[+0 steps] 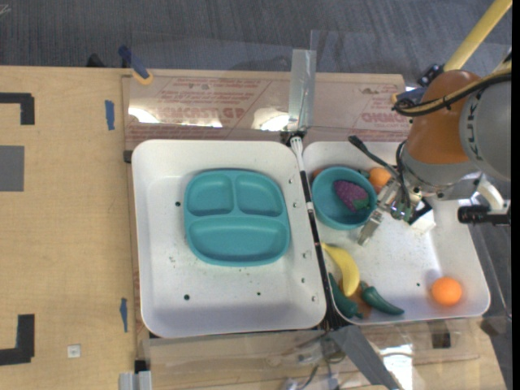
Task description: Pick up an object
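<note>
My gripper (372, 224) hangs low in the right bin (422, 254), just right of a teal bowl (329, 205) that holds a purple bunch of grapes (351, 193). A small orange fruit (379, 176) lies behind the bowl, partly hidden by the wrist. A yellow banana (344, 268) lies below the bowl near the bin's left wall. A green pepper (375, 299) rests at the front edge, and an orange ball (446, 291) sits in the front right corner. I see nothing held in the gripper.
The left bin (154, 242) bears a teal divided plate (236, 217). A raised divider (310, 234) separates the two bins. Bare white floor lies between the gripper and the orange ball.
</note>
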Controlling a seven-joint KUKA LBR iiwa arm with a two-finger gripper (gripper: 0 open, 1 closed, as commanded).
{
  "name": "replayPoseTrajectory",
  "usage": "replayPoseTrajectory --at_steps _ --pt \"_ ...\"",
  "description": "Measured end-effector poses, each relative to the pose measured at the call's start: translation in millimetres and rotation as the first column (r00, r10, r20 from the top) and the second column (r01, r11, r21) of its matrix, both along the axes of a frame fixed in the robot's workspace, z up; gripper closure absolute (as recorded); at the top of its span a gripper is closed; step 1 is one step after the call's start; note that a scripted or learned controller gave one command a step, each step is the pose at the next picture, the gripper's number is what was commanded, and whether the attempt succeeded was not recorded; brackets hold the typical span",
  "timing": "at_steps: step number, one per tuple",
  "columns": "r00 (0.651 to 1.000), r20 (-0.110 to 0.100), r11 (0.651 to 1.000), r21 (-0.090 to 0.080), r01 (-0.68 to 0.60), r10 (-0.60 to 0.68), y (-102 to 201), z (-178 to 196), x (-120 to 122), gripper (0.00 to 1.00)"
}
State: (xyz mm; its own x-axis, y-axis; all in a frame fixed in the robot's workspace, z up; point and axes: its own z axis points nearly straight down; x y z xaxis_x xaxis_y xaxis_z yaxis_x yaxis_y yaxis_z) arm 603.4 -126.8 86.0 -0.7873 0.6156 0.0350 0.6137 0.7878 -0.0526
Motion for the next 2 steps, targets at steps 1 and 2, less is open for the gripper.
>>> replayPoseTrajectory --at_steps 1,2 --pt "1.000 0.002 1.000 -0.005 0.020 -0.020 -37.4 0.1 39.8 0.00" --pt "0.998 0.050 0.999 0.017 0.041 -0.042 -61.7 1.7 34.0 0.00"
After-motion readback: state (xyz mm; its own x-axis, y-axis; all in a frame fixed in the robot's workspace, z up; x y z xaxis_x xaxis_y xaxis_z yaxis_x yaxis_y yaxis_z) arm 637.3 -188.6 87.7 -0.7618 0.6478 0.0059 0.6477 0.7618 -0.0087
